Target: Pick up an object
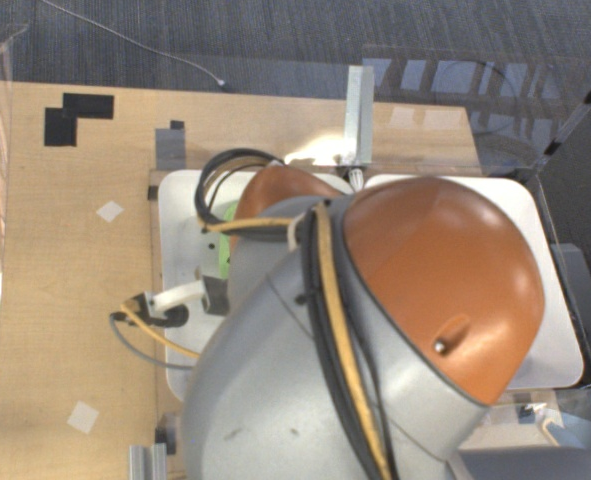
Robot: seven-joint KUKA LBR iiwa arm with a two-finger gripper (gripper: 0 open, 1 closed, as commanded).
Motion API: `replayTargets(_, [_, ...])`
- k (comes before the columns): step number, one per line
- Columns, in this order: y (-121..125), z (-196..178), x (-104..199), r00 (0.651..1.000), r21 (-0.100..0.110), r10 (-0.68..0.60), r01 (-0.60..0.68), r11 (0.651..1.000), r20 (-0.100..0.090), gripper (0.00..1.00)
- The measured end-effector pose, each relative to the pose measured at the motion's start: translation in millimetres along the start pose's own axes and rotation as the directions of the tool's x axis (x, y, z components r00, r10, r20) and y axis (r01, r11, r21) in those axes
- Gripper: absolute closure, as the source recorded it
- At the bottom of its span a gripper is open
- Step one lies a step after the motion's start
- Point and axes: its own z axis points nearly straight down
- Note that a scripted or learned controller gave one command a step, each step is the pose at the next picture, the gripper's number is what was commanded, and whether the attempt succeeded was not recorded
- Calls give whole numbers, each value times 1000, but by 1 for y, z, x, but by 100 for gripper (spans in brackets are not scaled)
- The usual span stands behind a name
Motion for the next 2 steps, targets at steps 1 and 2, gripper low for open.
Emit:
replayTargets(1, [0,0,0,1000,1,1,-1,1000,0,100])
replayTargets(2, [5,-36,33,1000,1,-3,3,1000,6,100])
